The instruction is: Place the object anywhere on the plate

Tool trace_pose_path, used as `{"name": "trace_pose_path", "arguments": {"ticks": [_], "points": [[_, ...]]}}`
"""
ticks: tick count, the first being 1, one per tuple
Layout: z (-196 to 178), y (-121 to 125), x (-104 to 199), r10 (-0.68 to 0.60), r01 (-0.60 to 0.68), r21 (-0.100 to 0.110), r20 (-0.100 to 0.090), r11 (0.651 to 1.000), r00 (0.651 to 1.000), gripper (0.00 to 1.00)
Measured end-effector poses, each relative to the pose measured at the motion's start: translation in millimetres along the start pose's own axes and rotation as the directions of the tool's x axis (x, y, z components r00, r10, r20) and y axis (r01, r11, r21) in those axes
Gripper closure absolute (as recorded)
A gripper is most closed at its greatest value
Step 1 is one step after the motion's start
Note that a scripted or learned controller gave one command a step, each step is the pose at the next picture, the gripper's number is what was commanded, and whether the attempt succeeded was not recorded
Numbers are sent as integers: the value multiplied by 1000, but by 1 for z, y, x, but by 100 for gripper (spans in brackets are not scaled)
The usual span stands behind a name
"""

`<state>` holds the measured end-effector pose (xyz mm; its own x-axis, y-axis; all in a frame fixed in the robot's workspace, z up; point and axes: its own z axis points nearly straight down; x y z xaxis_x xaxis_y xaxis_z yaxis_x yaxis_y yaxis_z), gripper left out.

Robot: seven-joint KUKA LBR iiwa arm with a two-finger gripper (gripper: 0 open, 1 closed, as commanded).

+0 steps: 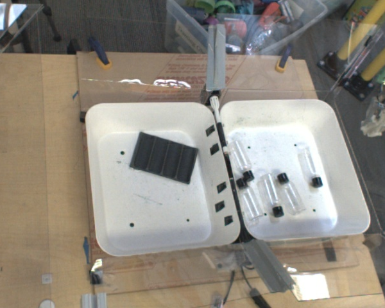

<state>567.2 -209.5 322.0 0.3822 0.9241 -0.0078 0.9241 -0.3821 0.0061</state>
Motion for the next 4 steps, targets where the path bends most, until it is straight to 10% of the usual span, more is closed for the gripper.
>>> {"name": "trace_pose_path", "arguments": {"ticks": [1,2,3,4], "points": [[0,0,0,0,0,0,0,1000,1000,0],[-10,1,1,-3,3,-2,2,1000,1000,100],[-10,1,1,-3,3,-1,2,1000,1000,0],[-20,2,1,-5,5,-4,3,1000,1000,100]]}}
